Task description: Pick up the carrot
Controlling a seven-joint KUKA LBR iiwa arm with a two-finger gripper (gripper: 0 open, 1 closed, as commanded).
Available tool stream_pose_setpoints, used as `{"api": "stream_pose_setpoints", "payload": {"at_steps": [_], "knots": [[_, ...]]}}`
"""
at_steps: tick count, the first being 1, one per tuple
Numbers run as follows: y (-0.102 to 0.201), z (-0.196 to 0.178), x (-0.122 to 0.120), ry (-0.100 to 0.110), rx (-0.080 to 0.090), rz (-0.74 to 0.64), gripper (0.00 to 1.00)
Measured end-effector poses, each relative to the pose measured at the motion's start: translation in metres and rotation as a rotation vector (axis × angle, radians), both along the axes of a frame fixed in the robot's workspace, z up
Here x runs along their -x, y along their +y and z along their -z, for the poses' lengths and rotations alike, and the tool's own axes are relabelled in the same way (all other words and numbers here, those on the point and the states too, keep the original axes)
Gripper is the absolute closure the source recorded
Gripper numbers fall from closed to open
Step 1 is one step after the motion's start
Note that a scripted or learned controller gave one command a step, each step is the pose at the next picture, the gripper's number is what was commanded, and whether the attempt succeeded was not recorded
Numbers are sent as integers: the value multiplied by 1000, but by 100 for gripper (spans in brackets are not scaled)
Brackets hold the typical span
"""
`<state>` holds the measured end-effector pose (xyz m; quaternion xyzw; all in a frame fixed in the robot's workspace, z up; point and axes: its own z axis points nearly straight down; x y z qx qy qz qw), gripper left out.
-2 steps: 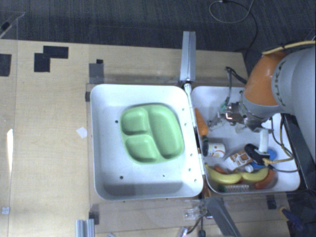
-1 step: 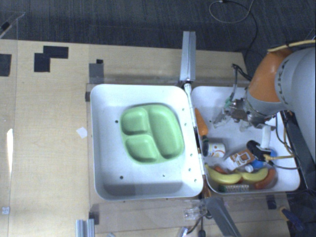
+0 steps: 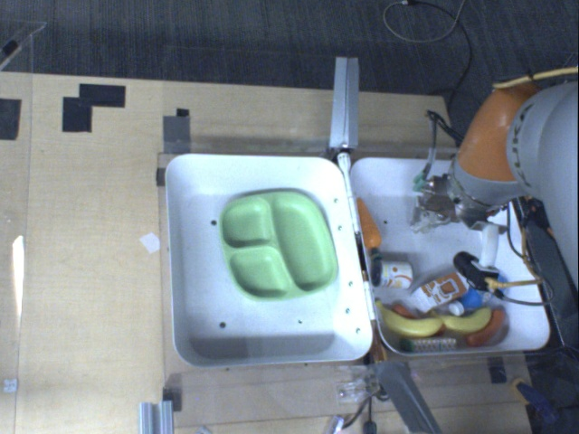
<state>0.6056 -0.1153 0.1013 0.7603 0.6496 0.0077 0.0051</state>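
The gripper [image 3: 441, 208], its state impossible to tell, hangs at centre right over the right-hand shallow white bin [image 3: 398, 177]. The slim orange carrot [image 3: 366, 225] lies ungrasped along that bin's left wall; picking remains.

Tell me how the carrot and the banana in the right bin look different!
The carrot is orange, while the banana is yellow. The carrot is thin and fairly straight; the banana is thicker and curved. The carrot lies lengthwise along the bin's left wall, by itself, but the banana lies crosswise at the near end, packed among other items. Both rest in the right bin, and both lie apart from the gripper.
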Motion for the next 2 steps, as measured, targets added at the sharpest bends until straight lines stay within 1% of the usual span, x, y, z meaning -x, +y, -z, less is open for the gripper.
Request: {"api": "stream_pose_setpoints", "payload": {"at_steps": [1,2], "knots": [[-87,13,-3,9,6,62,100],[-68,14,-66,11,1,237,100]]}}
